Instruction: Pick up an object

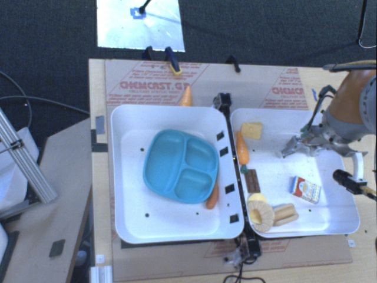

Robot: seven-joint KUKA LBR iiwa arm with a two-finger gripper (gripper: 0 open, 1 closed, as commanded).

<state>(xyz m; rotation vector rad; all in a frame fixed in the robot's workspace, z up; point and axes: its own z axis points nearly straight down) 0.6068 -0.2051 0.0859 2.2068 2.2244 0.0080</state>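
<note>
My gripper (296, 144) hangs over the upper right part of the right bin (339, 217), with the grey arm and its orange band behind it at the right edge. It sits apart from every object. The nearest items are a yellow block (252, 130) to its left and a small white, red and blue carton (305, 189) below it. An orange carrot (242, 148) lies along the bin's left wall, above a brown bar (252, 181). A pale round disc (260, 210) and tan sticks (284, 214) rest at the bin's front.
The left bin (126, 217) holds a blue divided plate (181, 165) with a small carrot (212, 196) at its lower right rim. Another orange piece (186, 96) lies on the board behind the left bin. Black clips line the divider between the bins.
</note>
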